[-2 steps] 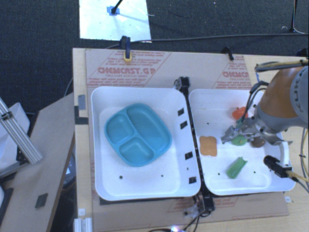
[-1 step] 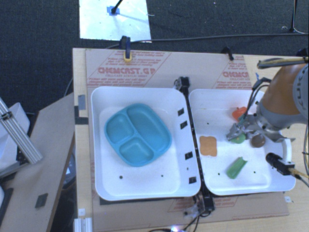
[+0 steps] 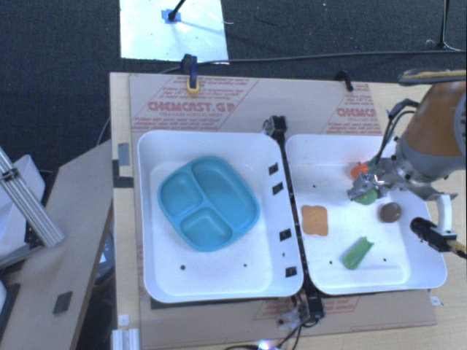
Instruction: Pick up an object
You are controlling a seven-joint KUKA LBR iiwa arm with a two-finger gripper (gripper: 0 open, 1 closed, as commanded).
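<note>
My gripper (image 3: 363,189) hangs low over the upper right part of the right bin (image 3: 321,283). The grey and orange arm (image 3: 432,133) comes in from the right. A small green object (image 3: 367,197) lies right at the gripper's tip, partly hidden by it. An orange-red object (image 3: 358,170) sits just behind the gripper. To its right and a little nearer lies a brown round object (image 3: 390,212). An orange square piece (image 3: 314,220) lies near the divider, and a green oblong object (image 3: 357,253) rests toward the front of the bin.
The left bin (image 3: 157,268) holds a blue divided plate (image 3: 208,203). A black clip strip (image 3: 283,210) runs between the two bins. A black part (image 3: 430,235) juts over the right bin's right rim. A white sheet (image 3: 171,19) lies on the floor behind the bench.
</note>
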